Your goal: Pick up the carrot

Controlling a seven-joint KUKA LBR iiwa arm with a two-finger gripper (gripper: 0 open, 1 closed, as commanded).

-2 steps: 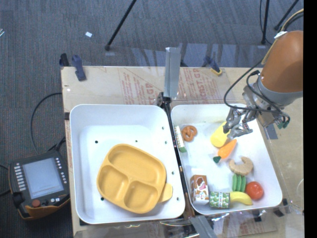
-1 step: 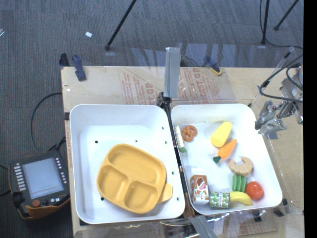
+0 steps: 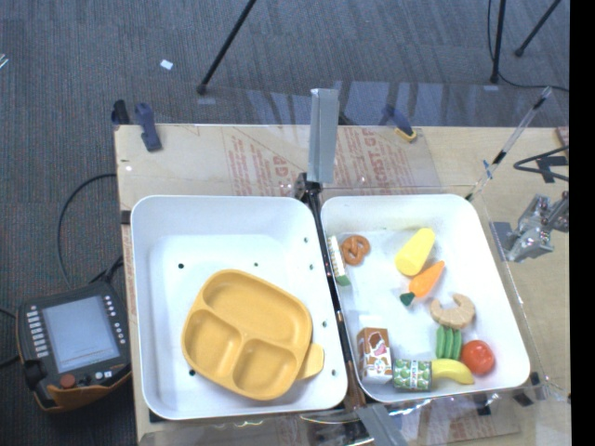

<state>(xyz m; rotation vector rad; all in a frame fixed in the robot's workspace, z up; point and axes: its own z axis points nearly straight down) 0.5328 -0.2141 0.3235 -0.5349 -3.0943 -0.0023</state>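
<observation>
Across the bench you see bare wood printed with red lettering, set on dark grey carpet where thin black stand legs cross. Two glossy white bins sit side by side. Your left bin holds a smooth yellow divided tray. Your right bin holds the carrot, a short orange cone with a green tip, lying near the middle, just beside a rounded yellow piece and near a pretzel. At the right edge a metallic part may be the gripper; you cannot tell its state.
</observation>
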